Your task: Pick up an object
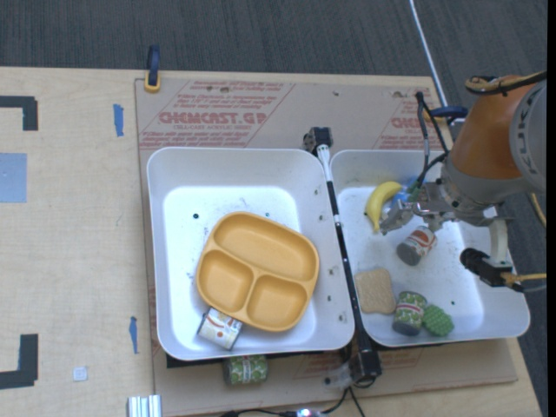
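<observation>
The jaws [415, 213] hung in the right bin [486, 320] — I could not tell if they were apart. The small can [416, 244] lay just near of them, the banana [380, 202] just left.

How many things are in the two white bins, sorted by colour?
Yellow: 2, divided plate, banana
Green: 2, can, bumpy toy
Tan: 1, toast
White and red: 2, left-bin can, right-bin can
Total: 7
</observation>
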You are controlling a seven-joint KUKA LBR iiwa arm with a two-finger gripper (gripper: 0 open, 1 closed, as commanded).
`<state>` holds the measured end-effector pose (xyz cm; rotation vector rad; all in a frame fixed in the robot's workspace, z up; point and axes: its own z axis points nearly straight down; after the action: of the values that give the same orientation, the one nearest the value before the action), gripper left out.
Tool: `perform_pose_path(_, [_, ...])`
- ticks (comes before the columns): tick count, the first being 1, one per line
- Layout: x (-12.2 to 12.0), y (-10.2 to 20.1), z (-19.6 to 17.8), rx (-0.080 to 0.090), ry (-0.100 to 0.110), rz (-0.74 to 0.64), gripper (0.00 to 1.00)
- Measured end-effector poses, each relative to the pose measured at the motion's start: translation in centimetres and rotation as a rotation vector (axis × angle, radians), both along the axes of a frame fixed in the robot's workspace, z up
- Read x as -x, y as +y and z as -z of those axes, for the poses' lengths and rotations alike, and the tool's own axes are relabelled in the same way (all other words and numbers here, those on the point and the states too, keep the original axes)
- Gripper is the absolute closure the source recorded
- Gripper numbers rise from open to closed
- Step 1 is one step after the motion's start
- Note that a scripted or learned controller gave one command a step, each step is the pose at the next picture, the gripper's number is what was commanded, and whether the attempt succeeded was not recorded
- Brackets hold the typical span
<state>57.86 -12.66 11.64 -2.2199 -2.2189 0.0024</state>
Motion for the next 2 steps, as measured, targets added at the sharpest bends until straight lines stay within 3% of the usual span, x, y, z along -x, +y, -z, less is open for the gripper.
perform_pose_path(1, [2.03,3.23,2.95,0.000,-0.008,-0.002,0.00])
perform_pose_path(2, [2.95,3.31,2.93,0.001,-0.010,0.000,0.00])
